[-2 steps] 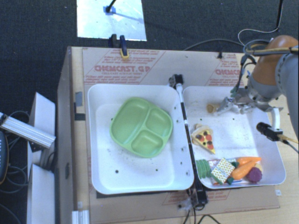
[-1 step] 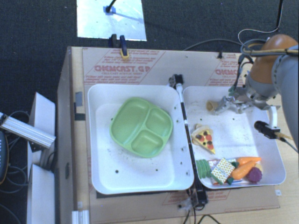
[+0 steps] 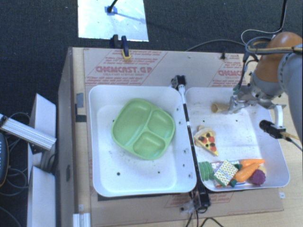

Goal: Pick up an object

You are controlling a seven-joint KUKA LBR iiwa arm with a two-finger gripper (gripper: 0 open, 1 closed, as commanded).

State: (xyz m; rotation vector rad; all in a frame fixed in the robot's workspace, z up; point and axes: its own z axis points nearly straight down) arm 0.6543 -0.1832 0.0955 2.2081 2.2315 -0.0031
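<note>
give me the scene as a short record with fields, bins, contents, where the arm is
left bin: holds a green divided plate, lying tilted
right bin: toy food
far end of right bin: small tan piece
middle of right bin: pizza slice
near edge of right bin: green vegetable, patterned packet, carrot, purple fruit, clustered
gripper: low over the right bin's far end, beside the tan piece
jaws: cannot tell whether open or shut
held object: none visible

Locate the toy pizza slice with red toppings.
The toy pizza slice with red toppings lies in the right-hand white bin, near the divider between the bins, above the green toy vegetable and below the gripper.
</note>
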